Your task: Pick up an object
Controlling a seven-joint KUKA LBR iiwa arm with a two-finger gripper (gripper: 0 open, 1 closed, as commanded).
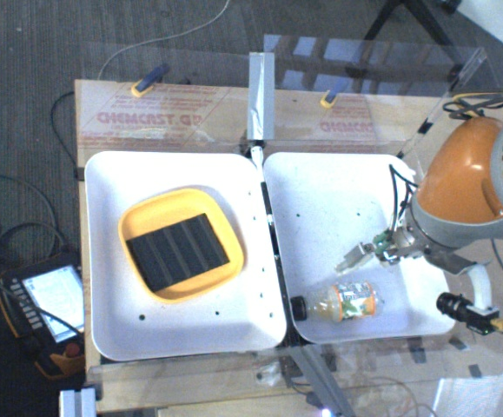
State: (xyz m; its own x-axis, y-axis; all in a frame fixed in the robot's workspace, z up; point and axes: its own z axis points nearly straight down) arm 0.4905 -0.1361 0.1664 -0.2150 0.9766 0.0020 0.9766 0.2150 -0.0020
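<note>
While two white bins (103,259) sit side by side, the left one carries a yellow tray (182,243). Over the right bin (329,198), the gripper (361,254) hangs unclenched, grasping nothing. Just below it, apart, a small bottle (338,304) lies on its side.

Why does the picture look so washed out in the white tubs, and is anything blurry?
In the camera view, overhead light bleaches both white bins, flattening their walls; shadows are soft and faint, darkest under the yellow tray and plastic bottle. The gripper is small and slightly smeared. The clear sheet over the cardboard carries pale reflections.
</note>
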